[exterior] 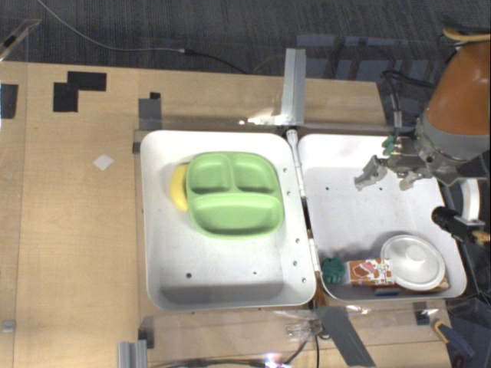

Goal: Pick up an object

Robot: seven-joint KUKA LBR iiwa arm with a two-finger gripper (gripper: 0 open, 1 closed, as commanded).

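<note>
- Left bin: green divided plate lying flat near the middle; yellow object tucked against its left edge, partly hidden beneath.
- Right bin: small dark green object at the near-left corner, just beside a red-and-white carton lying flat along the near wall.
- White bowl touching the carton's right end, near-right corner.
- Gripper over the far half of the right bin, well apart from those three items; fingers spread apart, holding nothing.
</note>
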